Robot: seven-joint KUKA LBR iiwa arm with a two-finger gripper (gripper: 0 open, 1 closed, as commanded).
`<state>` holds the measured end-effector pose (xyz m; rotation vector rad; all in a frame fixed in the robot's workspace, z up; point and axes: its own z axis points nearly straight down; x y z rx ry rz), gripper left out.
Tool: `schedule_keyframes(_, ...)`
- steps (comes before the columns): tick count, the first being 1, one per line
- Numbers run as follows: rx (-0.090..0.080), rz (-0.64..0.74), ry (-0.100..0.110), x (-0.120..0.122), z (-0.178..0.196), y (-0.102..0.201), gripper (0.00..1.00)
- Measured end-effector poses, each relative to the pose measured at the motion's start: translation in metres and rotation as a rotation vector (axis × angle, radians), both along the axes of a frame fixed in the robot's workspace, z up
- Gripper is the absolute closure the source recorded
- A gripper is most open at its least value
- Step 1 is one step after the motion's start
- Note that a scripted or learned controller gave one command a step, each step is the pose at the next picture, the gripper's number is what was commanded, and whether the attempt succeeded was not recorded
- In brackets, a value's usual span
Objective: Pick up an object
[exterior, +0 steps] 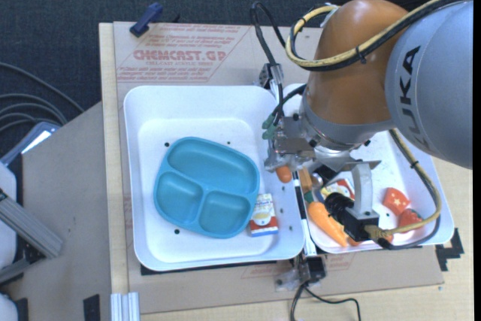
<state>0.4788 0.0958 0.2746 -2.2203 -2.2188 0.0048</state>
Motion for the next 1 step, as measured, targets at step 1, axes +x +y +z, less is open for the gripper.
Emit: schedule_keyframes(1,-0.001,0.0,-0.004,0.0005,0.0172,-0.0628,1.0)
